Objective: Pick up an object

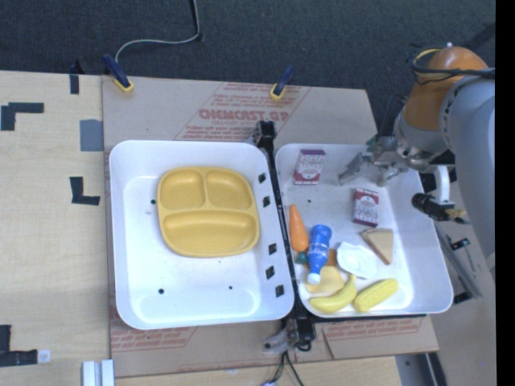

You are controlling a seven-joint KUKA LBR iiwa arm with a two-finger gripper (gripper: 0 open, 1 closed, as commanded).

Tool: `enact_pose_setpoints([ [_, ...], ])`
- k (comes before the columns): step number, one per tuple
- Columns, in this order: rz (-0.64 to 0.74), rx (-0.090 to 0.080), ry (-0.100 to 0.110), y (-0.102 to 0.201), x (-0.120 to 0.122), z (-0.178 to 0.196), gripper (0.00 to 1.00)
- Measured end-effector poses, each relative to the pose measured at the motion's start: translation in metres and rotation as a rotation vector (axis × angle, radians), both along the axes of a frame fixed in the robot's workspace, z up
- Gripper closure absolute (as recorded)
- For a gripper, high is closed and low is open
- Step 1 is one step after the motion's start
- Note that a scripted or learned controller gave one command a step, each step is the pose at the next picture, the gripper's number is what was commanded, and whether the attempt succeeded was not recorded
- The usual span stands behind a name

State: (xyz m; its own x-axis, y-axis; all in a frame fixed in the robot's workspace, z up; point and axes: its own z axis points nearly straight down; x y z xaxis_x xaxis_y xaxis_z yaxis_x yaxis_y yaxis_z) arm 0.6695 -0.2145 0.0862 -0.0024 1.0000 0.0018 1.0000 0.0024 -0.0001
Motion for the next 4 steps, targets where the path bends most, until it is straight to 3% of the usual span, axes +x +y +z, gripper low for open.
enact_pose_setpoints([
  [1, 0.002, 0.007, 0.003, -0.004, 0.0, 0.0, 0.0],
  [2, -0.001, 0.002, 0.001, -0.002, 0.0, 0.0, 0.0],
  [3, 0.0, -0.003, -0.005, -0.003, 0.001, 0.01, 1.0],
  [4, 0.001, -0.003, -0.004, -0.002, 0.001, 0.01, 0.0],
])
